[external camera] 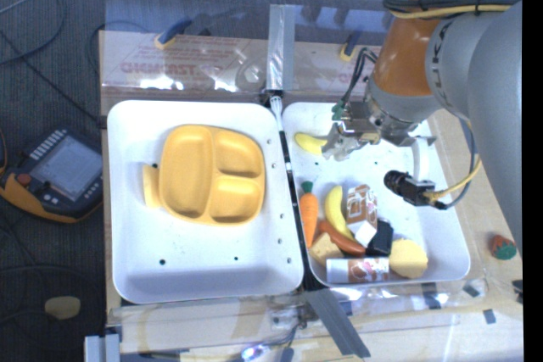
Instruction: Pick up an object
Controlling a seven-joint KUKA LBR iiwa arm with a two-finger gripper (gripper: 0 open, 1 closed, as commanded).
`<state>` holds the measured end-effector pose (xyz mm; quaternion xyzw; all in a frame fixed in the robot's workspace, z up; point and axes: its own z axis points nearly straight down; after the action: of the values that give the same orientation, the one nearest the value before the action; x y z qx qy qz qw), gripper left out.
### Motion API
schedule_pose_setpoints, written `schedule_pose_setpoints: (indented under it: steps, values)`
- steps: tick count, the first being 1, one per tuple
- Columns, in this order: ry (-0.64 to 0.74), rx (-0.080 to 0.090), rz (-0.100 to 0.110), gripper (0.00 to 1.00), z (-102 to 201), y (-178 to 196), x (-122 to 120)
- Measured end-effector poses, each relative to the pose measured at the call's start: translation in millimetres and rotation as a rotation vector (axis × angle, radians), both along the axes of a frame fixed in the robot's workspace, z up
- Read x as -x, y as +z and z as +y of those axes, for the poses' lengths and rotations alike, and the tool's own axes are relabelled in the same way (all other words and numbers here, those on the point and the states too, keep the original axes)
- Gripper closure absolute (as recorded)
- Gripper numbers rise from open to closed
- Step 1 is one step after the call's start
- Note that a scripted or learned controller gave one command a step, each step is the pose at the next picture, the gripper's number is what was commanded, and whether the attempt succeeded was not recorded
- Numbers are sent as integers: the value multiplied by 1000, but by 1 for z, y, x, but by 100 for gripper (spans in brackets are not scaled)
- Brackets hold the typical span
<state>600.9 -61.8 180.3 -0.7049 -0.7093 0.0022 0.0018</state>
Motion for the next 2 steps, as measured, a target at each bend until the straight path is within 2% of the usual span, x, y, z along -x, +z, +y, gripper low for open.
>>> schedule_pose_setpoints:
  steps: [1,2]
  values:
    - [0,0,0,0,0,0,0]
    - [101,-2,-8,0,-41,-88,15]
